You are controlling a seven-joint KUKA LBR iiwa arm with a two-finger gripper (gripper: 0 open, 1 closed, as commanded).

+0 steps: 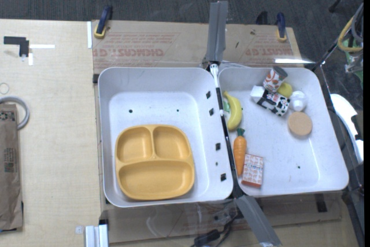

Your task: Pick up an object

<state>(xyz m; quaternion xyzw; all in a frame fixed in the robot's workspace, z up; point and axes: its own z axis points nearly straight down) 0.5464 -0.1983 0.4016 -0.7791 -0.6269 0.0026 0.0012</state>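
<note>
The right bin (324, 176) holds several small objects. A yellow banana (233, 110) lies against its left wall, with an orange carrot (239, 150) just below it. A small orange-and-white carton (252, 170) sits near the bin's front left. A round tan disc (300, 124) lies right of centre. At the back a cluster gathers: a black-and-white toy (275, 103), a brown-and-white piece (273, 78), a small yellow item (285, 89) and a white ball (297, 102).
The left bin (110, 124) holds a yellow divided plate (154, 161) toward its front. Cardboard (156, 43) lies behind both bins with blue-yellow clamps (104, 20) at its corners. A brown paper bag (8, 165) sits on the wooden bench at far left.
</note>
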